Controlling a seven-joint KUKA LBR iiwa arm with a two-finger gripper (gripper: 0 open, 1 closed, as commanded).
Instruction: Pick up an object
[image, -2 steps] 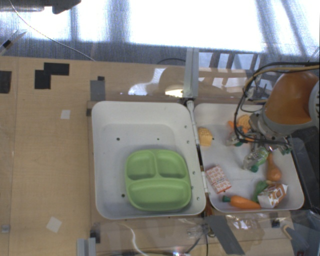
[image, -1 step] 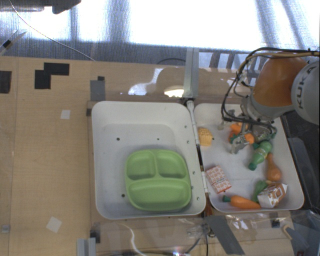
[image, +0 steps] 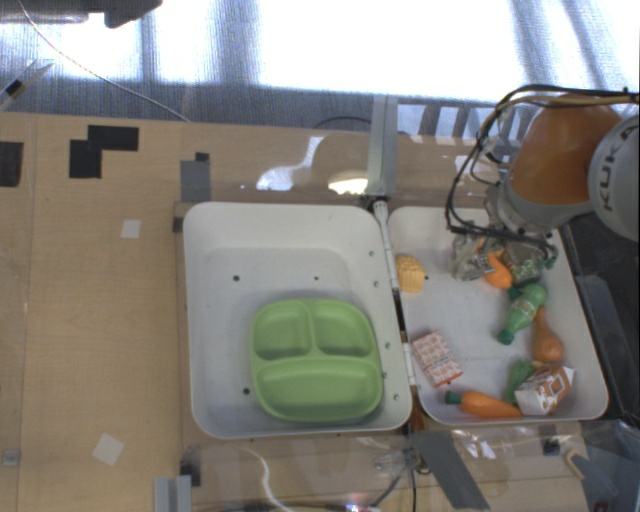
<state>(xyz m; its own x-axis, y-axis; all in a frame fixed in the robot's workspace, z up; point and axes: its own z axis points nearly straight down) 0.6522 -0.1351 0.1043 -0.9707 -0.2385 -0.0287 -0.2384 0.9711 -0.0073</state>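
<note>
Pale wooden worktop (image: 90, 330) under bright window glare, bearing two shallow white plastic bins side by side. Left bin (image: 215, 250): one lime-green divided plastic plate (image: 315, 360), lying flat toward the near edge. Right bin (image: 590, 390): loose toy food. Yellow corn piece (image: 410, 272) against the dividing wall; red-and-white printed packet (image: 437, 358) below it; orange toy carrot (image: 482, 403) along the near wall; green toy bottle (image: 523, 312) mid-bin; tan pear-shaped piece (image: 546, 342) just beside it; brown-and-white carton (image: 546, 389) in the near right corner.

Grey arm with orange band (image: 560, 155) reaches in from the right. Gripper (image: 487, 255) is low over the far part of the right bin, at an orange and a green item (image: 500, 270) lying close together. Cannot tell how wide it stands, nor whether anything is caught in it.

Judgement: the descend-and-grasp step, nothing lifted clear yet. Next move calls for a firm closure on one item, then a straight lift; crowded neighbours could spoil the grip.
</note>
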